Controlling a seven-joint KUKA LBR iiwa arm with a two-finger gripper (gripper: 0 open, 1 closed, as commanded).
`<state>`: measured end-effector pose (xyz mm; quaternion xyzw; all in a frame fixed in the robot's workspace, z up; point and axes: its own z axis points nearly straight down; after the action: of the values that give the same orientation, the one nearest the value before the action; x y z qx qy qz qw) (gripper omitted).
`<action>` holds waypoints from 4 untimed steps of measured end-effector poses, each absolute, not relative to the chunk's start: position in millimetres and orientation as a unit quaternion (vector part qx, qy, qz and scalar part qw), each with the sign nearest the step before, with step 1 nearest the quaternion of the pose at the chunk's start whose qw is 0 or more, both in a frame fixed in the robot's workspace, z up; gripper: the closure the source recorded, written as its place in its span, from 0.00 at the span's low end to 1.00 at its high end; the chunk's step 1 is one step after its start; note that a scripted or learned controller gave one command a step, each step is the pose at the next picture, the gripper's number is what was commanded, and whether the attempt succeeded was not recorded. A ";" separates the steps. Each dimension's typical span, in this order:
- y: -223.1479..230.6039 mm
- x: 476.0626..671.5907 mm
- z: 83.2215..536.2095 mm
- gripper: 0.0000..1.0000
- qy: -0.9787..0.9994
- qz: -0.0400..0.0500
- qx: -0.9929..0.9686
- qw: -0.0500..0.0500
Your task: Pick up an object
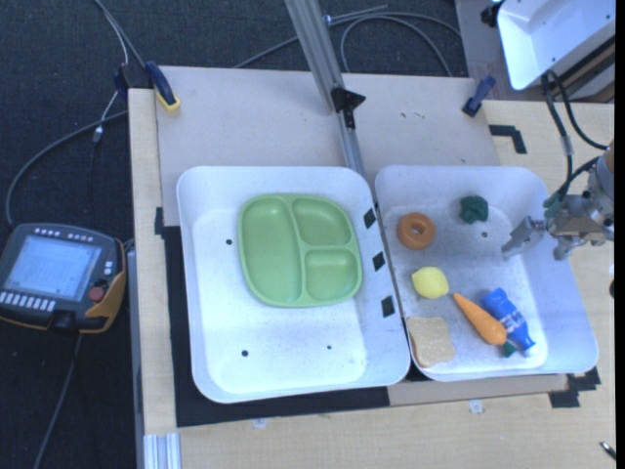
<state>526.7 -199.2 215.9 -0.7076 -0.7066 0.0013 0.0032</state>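
- Lying in the right bin (576, 330) are six small things: a brown ring like a donut (417, 231), a dark green lump (474, 208), a yellow lemon (430, 282), an orange carrot (479, 319), a blue packet (509, 319) and a slice of bread (431, 340).
- The donut sits near the bin's left wall, and the green lump is off to its right, near the back wall.
- The lemon lies below the donut, and the bread lies below the lemon, in the front left corner.
- The carrot lies at a slant, with its thin tip just beside the lemon, and the blue packet lies along its right side, touching it.
- The pincer (539, 241) hangs over the right side of this bin, to the right of the green lump and apart from it.
- Its fingers are spread apart, and nothing is between them.
- The grey arm comes in from the right edge.
- The left bin (210, 360) holds a light green plate (300, 249) with three parts.
- Both bins sit side by side on the tan counter (254, 115).
- A slim metal pole (314, 37) runs from the top down to the spot between the bins.
- On the dark floor to the left lies a control pad (54, 277) with a screen.
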 end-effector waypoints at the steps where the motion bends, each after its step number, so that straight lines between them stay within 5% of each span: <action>1: -205.0 524.3 154.6 0.00 -0.707 0.002 -0.708 0.004; 2: -204.6 525.4 111.9 0.00 -0.707 0.001 -0.707 0.003; 3: -205.1 527.3 126.0 1.00 -0.707 -0.001 -0.707 0.000; 4: -199.5 533.4 187.7 1.00 -0.708 -0.002 -0.706 -0.003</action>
<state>533.4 -199.5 187.7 -0.7062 -0.7080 -0.0017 -0.0035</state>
